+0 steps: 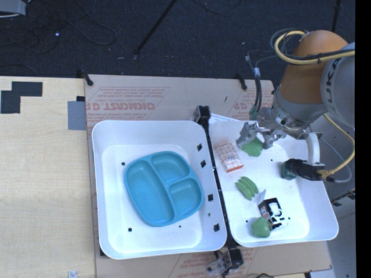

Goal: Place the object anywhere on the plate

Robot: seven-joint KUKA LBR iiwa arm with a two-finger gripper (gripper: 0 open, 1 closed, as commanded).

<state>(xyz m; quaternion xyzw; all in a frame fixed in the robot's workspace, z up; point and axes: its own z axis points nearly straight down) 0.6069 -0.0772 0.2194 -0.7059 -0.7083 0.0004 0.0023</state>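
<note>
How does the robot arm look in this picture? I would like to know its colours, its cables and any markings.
The arm is grey with a rounded orange band above the wrist. Dark letters are partly visible on the grey shell. A yellow cable loops around the orange part, and thin black cables hang near the wrist. The gripper is grey metal with two fingers.

Red print runs across the cardboard sheet (145, 100) lying on the tabletop under the bins, to the left of the end effector (255, 136) and slightly farther back; the letters appear mirrored or upside down and cannot be made out with certainty. Another red printed patch sits on the same cardboard just behind the end effector, also unreadable. The small packet (229, 157) just left of and below the end effector carries red and orange markings too small to read.
</note>
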